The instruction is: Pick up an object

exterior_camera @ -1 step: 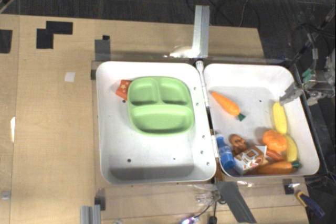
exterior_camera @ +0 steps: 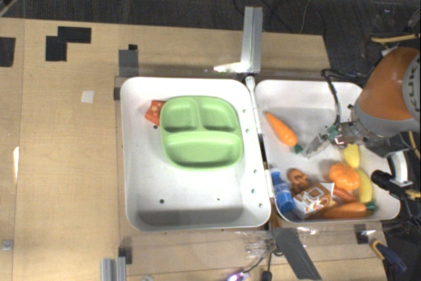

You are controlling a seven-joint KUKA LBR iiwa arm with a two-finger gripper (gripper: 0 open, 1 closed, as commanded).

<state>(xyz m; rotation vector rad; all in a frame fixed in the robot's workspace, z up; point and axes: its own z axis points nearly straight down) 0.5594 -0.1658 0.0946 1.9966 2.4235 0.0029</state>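
Currently positioned over right shallow white bin [exterior_camera: 309,102]: two-finger tool [exterior_camera: 314,146], finger state not discernible.
Nearest to tool tip: orange plastic carrot [exterior_camera: 281,129], lying free on bin floor just left. Stored in left shallow white bin [exterior_camera: 138,161]: green compartment plastic tray [exterior_camera: 200,131], small red packet [exterior_camera: 154,112] at left edge.

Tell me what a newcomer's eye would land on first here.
First the green divided tray, lying big and bright in the left bin. Next the heap of toy food crowding the right bin's near corner, with a lone carrot apart from it and the gripper beside that carrot.
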